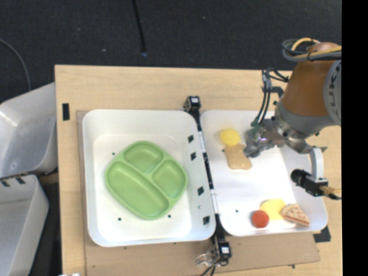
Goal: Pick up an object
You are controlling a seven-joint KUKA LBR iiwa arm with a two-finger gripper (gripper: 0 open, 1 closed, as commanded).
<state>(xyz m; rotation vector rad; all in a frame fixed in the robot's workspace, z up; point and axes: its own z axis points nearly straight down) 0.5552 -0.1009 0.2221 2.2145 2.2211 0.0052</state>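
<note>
In the right bin (pixel 259 211) lie a yellow round piece (pixel 230 136), a tan flat piece (pixel 238 157), a red ball (pixel 260 218), a yellow disc (pixel 273 206) and a pizza-slice toy (pixel 295 214). My gripper (pixel 253 146) hangs low over the bin's upper middle, right beside the tan piece's right edge. Nothing shows between its fingers. The grey and orange arm (pixel 307 96) comes in from the right above it.
A green divided plate (pixel 146 178) lies in the left bin (pixel 98 217). A black divider with clips (pixel 202 154) runs between the bins. A black fitting on a cable (pixel 307 181) hangs off the arm over the right bin's right side.
</note>
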